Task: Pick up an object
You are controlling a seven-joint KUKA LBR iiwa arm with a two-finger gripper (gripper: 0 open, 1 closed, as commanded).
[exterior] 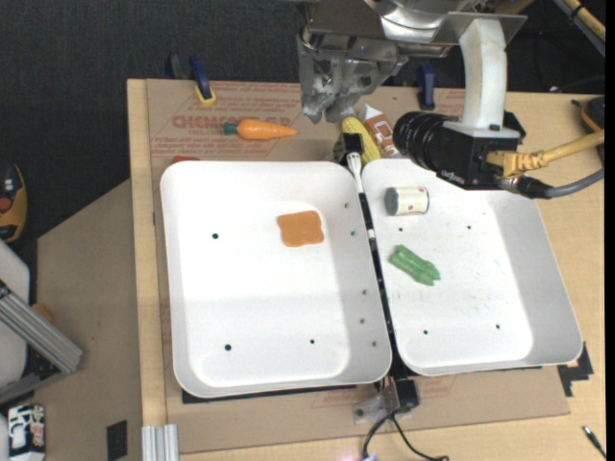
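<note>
The metal claw (332, 99) hangs at upper centre above the counter (144, 257); whether it's apart or together, I cannot tell. A flat orange-brown slab (301, 229) lies in the left white bin (192, 286).

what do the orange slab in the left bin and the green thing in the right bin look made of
Orange slab: likely moulded plastic or foam, matte, flat even colour, toast-shaped play food. Green thing: probably plastic too, slightly glossy, lumpy like a toy pea pod. Neither is certain from this view.

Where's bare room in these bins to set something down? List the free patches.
Left bin: free all around the orange slab, widest along the near edge. Right bin: free near and right of the green pod. Crowded: the far corner where the bins meet, by the small can and the gripper.
</note>
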